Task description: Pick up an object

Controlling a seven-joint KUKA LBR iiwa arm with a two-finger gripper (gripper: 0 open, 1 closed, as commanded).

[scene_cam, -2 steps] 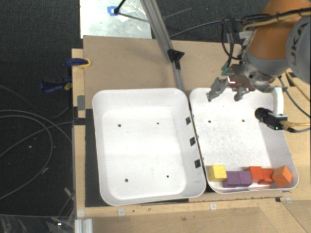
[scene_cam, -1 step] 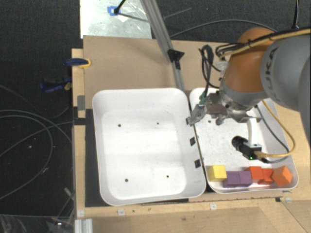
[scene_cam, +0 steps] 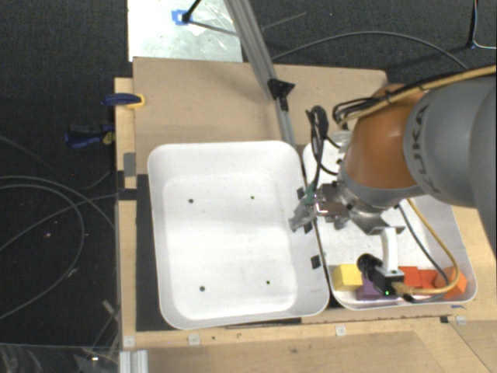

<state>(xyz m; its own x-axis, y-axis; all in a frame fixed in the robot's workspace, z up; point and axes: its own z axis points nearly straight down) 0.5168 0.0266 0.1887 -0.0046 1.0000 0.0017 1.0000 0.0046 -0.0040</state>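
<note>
My gripper [scene_cam: 305, 210] hangs under the orange wrist band, over the left rim of the right bin [scene_cam: 332, 243], beside the wall it shares with the left bin [scene_cam: 225, 150]. At the near end of the right bin lie a yellow block [scene_cam: 345, 276], a purple piece [scene_cam: 371, 294] and an orange-red block [scene_cam: 420, 277]. The yellow block lies a little below and to the right of the gripper. Nothing shows held by the gripper. The arm's grey body hides most of the right bin.
A slanted grey pole [scene_cam: 256, 49] crosses the bench's far side and ends near the bins' top edge. Black cables [scene_cam: 317, 127] loop beside the wrist. A small black piece [scene_cam: 314, 261] sits on the rim between the bins. Blue clamps [scene_cam: 116, 99] grip the bench's left edge.
</note>
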